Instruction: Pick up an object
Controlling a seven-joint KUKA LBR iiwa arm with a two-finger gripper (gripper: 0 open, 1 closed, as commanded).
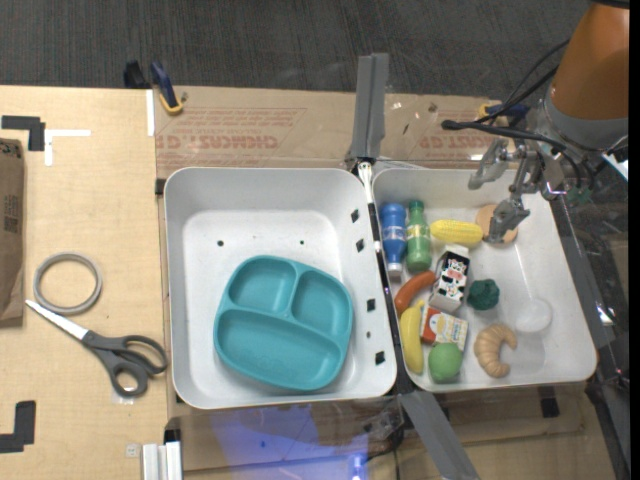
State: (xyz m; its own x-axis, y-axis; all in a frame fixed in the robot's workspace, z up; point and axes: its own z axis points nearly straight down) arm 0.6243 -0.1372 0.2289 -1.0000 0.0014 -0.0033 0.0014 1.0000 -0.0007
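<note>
Right now your gripper (508, 218) hangs over the back of the right bin (570, 363), its tip low at a pale tan, rounded piece (488, 217) that lies against the far wall. That piece sits just to the left of the fingertips and partly under them, so close that you cannot tell whether it is touched. The fingers look drawn close together, but at this angle you cannot tell whether they are parted or closed, and nothing is plainly pinched between them.

Just left of the tan piece lies a yellow corn cob (455, 232), and beyond it a green bottle (417, 236) and a blue bottle (393, 233) stand side by side along the divider. Nearer you in the same bin are a small milk carton (453, 278), a dark green lump (484, 294), a croissant (496, 349), a banana (410, 336) and a green apple (445, 362).

The left bin (200, 218) holds a teal divided plate (285, 320).
</note>
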